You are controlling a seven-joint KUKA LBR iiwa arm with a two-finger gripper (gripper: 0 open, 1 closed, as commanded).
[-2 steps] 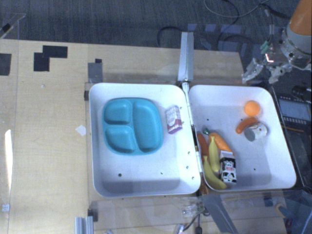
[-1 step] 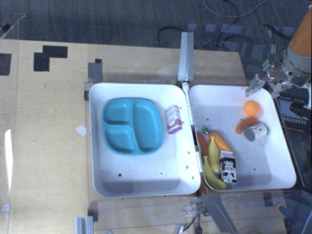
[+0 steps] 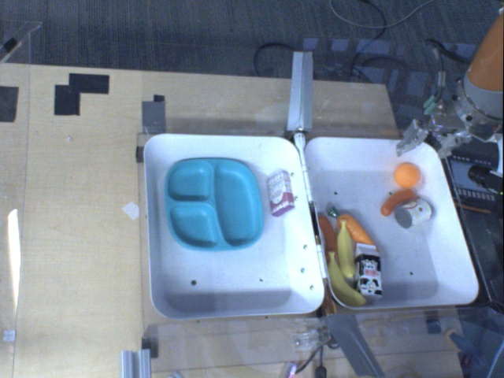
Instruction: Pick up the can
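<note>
In the white bin on the right [image 3: 429, 268], the can [image 3: 413, 213] lies near the far side. It is small and grey, and its round end faces the camera. It looks tipped over, not standing up.

A long orange thing [image 3: 395, 202] touches the can on its left. An orange ball [image 3: 407, 175] sits just behind the can, close to it but not touching. To the front and left of the can there is a bare bit of bin floor. Past that there are yellow bananas [image 3: 339, 268], a carrot [image 3: 356, 230] and a little black and white carton [image 3: 368, 272]. These are well apart from the can and lie against the bin's left wall. The carton is just beside the bananas.

The gripper [image 3: 416, 138] is behind the can, past the orange ball, over the far edge of the bin. It is up high and well apart from the can. I cannot tell how far open the gripper is, because it is small and blurry here. The can is not in it; the can is down on the bin floor. The grey arm with its orange band [image 3: 486, 73] is behind the can and to its right.

Far to the left of the can is the other white bin [image 3: 236, 286]. A blue plate [image 3: 214, 203] with three parts lies in it. A small pink and white pack [image 3: 279, 193] lies on the side of the plate nearer the can.
</note>
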